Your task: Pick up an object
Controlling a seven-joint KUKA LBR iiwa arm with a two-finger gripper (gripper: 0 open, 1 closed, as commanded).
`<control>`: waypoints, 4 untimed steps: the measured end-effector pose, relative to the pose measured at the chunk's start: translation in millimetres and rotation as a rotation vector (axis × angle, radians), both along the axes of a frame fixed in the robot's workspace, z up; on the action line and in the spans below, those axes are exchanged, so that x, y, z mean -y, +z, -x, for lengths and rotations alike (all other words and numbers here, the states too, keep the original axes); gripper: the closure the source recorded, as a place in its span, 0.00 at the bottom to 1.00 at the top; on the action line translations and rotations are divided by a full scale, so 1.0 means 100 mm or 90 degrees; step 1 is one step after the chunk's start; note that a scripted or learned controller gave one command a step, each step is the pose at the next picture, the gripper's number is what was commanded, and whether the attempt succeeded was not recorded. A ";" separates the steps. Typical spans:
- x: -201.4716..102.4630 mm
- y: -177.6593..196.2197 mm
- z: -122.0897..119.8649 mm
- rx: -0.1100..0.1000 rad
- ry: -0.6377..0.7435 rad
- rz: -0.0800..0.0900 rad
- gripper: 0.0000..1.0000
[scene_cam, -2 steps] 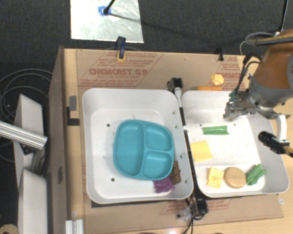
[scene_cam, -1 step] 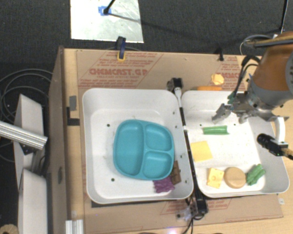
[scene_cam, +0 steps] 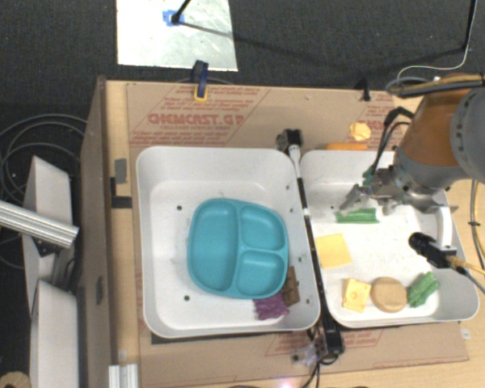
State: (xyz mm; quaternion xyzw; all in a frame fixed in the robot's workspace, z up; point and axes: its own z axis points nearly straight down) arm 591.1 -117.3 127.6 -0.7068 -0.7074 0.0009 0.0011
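Reach step, no lift yet. End effector (scene_cam: 362,200) low in right white bin (scene_cam: 466,307), finger state impossible to tell. Flat green plastic piece (scene_cam: 357,215) just below. Next: close, raise.

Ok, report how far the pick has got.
Done: the arm has reached into the right bin, with the gripper low beside the green piece at its far end. In hand: nothing visibly held; the green piece lies on the bin floor. Left: closing on an object and lifting it. The yellow slice, round biscuit and blue plate lie untouched.
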 end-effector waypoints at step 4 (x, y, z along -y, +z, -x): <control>0.32 -0.42 0.26 0.007 0.005 0.000 0.00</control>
